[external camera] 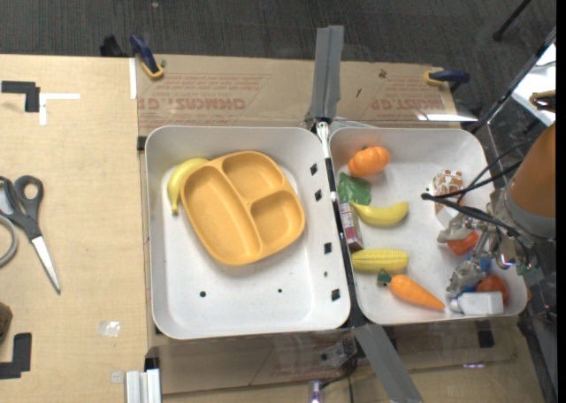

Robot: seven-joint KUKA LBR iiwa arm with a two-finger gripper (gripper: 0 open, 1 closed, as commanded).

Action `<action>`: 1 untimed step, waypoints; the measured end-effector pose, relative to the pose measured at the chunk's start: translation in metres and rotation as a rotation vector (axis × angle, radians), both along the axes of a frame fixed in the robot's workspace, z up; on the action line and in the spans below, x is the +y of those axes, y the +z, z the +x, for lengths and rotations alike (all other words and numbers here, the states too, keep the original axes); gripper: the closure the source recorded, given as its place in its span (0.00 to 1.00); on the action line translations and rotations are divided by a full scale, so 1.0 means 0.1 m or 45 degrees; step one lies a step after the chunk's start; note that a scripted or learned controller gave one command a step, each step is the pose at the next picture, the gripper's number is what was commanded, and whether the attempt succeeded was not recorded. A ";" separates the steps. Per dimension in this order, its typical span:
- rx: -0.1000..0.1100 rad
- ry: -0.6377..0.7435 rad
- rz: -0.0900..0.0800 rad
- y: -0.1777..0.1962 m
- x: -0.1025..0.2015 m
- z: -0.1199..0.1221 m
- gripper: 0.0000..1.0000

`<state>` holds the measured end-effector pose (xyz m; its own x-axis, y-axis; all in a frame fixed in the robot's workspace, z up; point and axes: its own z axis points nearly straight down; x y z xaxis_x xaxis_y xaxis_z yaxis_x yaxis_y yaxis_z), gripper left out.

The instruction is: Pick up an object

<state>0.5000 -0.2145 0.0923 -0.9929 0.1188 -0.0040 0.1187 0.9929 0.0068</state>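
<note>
my gripper (473, 260) low in right bin (416, 138), fingers: cannot tell | target carrot (416, 292) just left of gripper, near front wall, clear for picking | nothing visibly held

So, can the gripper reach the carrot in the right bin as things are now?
Probably yes. The carrot lies on the floor of the right bin, nothing on top of it. The gripper hovers just to its right in the same bin. The corn lies close, perhaps touching the carrot's green end.
</note>
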 end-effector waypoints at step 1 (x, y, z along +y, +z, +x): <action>0.001 0.054 -0.004 0.00 -0.03 0.13 0.00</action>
